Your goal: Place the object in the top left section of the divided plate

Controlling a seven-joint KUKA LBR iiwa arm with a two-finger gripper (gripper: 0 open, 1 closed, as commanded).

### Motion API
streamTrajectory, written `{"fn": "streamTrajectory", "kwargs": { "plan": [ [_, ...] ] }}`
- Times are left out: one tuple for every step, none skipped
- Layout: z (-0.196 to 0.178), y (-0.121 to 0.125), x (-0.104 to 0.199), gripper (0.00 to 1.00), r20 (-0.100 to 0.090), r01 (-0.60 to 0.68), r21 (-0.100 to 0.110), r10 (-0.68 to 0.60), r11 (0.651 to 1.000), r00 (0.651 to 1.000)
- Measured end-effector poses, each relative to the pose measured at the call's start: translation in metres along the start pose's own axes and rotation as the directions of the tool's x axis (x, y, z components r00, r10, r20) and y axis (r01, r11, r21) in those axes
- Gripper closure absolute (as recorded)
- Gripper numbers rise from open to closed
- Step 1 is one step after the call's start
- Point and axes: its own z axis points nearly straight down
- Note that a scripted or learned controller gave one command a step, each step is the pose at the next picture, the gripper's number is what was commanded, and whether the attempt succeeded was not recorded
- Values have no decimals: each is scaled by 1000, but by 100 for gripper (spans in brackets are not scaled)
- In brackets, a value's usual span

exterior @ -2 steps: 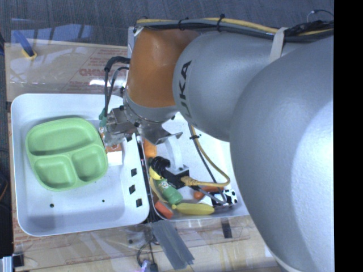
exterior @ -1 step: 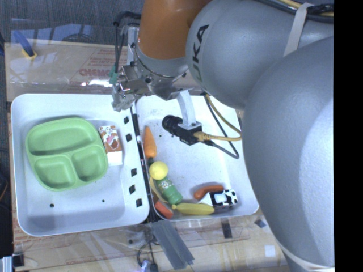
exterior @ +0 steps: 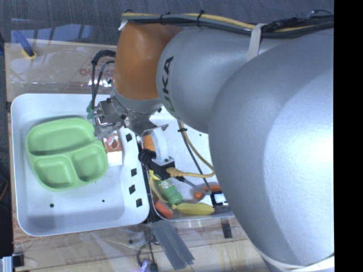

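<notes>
A light green divided plate [exterior: 65,152] lies in the left white bin [exterior: 68,217]. It has one long section along its far side and two smaller ones nearer the front. My gripper [exterior: 112,137] hangs under the orange wrist band, right at the plate's right rim. A small reddish-brown object [exterior: 114,144] shows at the gripper's tip, just off the rim. The wrist hides the way it sits there. The plate's sections hold nothing.
The right bin [exterior: 187,135] is mostly hidden by the grey arm. In its visible part lie a yellow banana [exterior: 195,209], a green item [exterior: 170,196], an orange-red piece [exterior: 163,211] and an orange piece [exterior: 148,142]. Cables run along the divider between bins.
</notes>
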Motion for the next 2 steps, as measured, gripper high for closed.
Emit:
{"fn": "streamTrajectory", "kwargs": {
  "plan": [
    [-33,-51,-24,100,-1,2,-3,-2,1000,1000],
    [-33,-51,-24,0,-1,2,-3,-2,1000,1000]
  ]
}}
